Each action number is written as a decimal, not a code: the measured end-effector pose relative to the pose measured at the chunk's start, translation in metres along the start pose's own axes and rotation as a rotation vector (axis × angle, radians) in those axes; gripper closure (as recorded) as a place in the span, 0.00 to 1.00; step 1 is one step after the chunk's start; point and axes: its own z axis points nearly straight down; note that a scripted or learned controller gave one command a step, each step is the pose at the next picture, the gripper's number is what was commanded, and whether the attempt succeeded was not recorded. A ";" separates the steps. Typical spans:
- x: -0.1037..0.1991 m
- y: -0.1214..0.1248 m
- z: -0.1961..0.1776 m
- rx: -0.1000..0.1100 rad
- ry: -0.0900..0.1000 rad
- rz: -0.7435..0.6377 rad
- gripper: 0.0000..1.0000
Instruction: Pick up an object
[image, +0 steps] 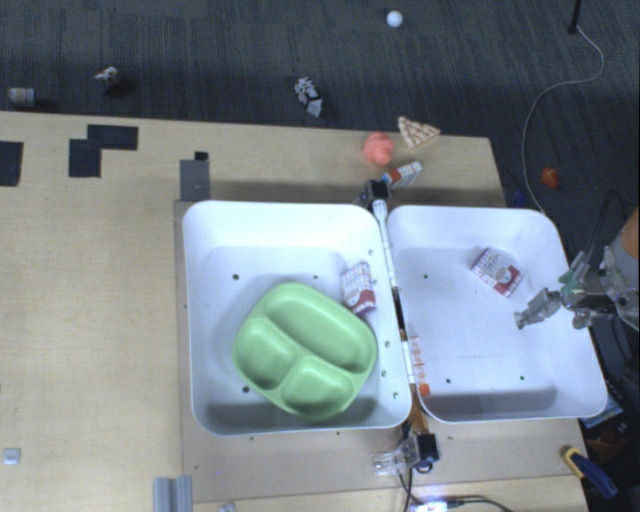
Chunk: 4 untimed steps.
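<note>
The tool (548, 306), seemingly released and empty, hovers at the right bin's (560, 400) edge, approaching; next, descend onto the packet (497, 270).

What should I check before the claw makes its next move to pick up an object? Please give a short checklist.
1. Target in right bin: red-and-white packet lies flat, apart from the walls: ok.
2. Claw above packet: not ok, it is off to the packet's right.
3. Claw carrying nothing: ok, nothing between fingers.
4. Finger opening: cannot tell.
5. Green divided plate and small packet in left bin, out of the path: ok.
</note>
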 end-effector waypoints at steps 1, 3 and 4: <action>0.006 0.077 0.116 -0.006 -0.001 -0.001 0.00; -0.020 0.080 0.028 -0.004 -0.002 0.002 0.00; -0.004 0.120 0.117 -0.003 -0.001 -0.002 0.00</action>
